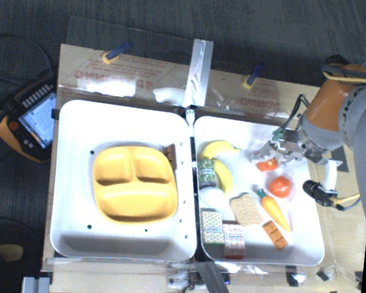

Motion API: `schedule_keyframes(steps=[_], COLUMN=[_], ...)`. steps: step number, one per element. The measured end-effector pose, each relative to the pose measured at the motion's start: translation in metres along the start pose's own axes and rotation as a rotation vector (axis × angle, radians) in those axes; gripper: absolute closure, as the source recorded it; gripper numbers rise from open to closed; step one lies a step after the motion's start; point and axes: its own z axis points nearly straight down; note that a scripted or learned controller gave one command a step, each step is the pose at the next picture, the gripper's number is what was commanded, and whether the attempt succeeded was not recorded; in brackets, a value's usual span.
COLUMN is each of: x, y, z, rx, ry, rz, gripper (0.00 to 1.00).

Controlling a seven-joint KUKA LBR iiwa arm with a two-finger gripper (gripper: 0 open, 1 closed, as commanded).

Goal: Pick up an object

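Camera view, from above the bench: at the far right corner of the right bin (304,245), a low reach by the gripper (280,148) on the grey arm (362,130), directly over a small red piece (267,164) on the bin floor.

Risks first. Likely to miss or merely nudge the small red piece, so slight a target and so near the bin's far wall. Could also knock the tomato (281,186) just beside it, round and apt to roll toward the carrot (275,213) and the bread slice (247,209). Might well come up bare, as with many such programmed tries. Little danger to the crowded left side of that bin: two bananas (219,150), a small bottle (206,172) and two printed boxes (222,234), all well apart from the reach. None at all to the yellow tray (136,183) in the left bin (63,217).

As for the hand: impossible to tell whether spread or pressed together, its metal tip a pale tangle against the white floor. Seems to touch or nearly touch the small red piece; cannot say which. Nothing visibly pinched, nothing raised off the floor. Safest to count the pick as not yet made.
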Motion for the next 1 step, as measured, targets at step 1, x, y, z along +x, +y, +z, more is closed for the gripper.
schedule_keyframes(steps=[1], x=[0.0705], y=[0.0246], z=[-0.0924], rx=[0.011], ry=[-0.003], rz=[0.011], gripper=[1.00])
